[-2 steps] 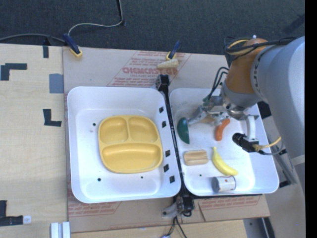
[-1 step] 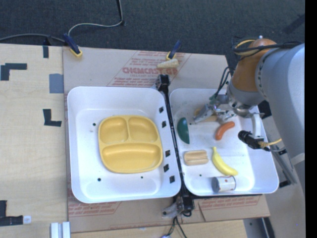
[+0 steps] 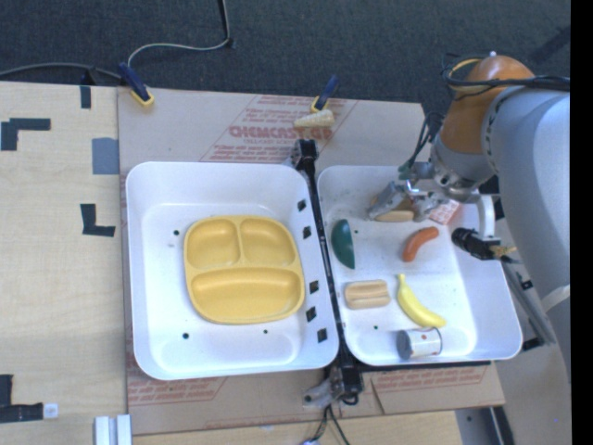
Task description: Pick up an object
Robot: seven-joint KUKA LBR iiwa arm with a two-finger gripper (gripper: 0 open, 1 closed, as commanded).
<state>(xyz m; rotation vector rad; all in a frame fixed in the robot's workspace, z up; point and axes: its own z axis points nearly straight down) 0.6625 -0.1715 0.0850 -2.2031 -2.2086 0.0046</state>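
Nearest the camera, right bin: grey-and-white can, banana, tan block. Beyond these, dark green item and orange sausage. At the far wall, end effector low over a pale tan piece; finger state cannot be determined. Left bin: yellow divided plate.

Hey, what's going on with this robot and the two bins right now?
The arm reaches in from the right with its tool low over the back of the right bin, right by a tan object. Whether it grips that can't be told. Loose in that bin lie a sausage, a green piece, a bread piece, a banana and a can. The left bin holds a yellow tray.
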